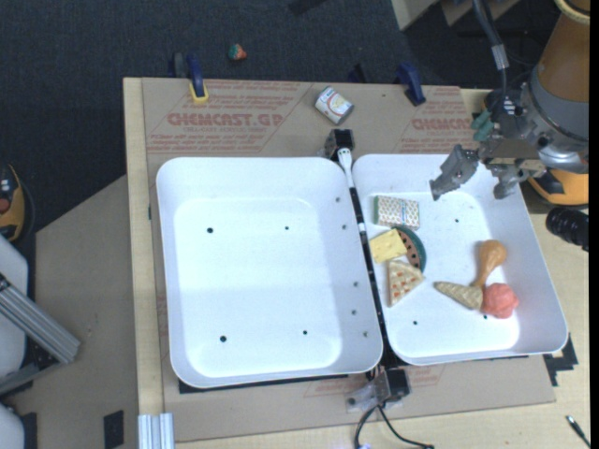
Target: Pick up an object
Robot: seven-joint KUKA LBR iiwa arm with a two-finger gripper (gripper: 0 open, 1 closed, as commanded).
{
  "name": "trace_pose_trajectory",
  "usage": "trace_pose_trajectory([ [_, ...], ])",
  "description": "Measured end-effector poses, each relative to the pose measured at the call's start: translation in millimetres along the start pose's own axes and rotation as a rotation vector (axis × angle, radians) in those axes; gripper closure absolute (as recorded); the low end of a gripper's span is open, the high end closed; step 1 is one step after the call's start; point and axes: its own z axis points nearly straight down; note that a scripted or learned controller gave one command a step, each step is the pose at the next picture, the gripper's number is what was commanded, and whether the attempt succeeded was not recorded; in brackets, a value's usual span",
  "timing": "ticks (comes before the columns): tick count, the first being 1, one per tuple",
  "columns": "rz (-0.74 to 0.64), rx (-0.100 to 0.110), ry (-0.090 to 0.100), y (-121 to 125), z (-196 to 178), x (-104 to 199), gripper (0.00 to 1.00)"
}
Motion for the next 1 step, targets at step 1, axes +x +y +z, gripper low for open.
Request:
trace_pose_trajectory([
  [1,0.006,-0.023,-0.005,0.8,-20.8,-4.4,1.00],
])
